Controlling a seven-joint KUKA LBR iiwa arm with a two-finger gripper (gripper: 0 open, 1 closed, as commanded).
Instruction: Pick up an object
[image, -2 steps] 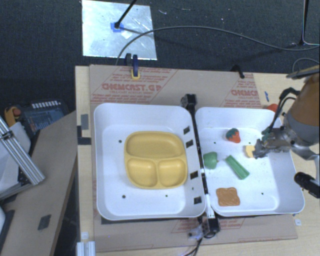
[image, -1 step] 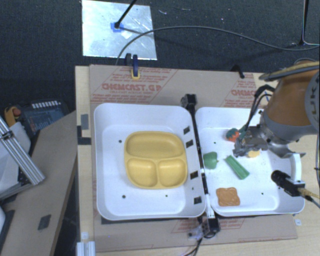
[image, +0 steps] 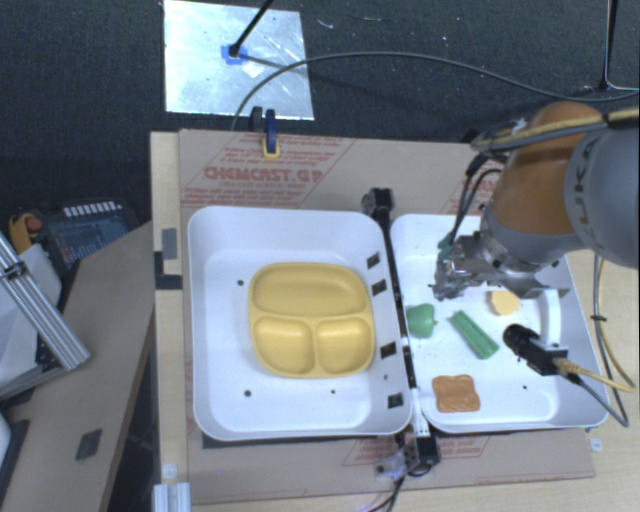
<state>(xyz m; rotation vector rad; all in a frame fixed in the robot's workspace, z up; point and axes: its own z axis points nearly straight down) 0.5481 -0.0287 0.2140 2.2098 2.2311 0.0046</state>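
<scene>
A robotics lab or test bench. Left of the gripper (image: 447, 282), two white bins (image: 215, 250) sit on a brown board stamped with a maker's name (image: 265, 172), cables (image: 400, 62) trail across dark carpet behind it, and an aluminium extrusion (image: 35, 305) and a handheld control unit (image: 75, 235) lie far left.

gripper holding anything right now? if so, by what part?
Cannot tell. The gripper sits low in the right bin, above the green pepper piece and green stick, with nothing visibly between its tips.
</scene>
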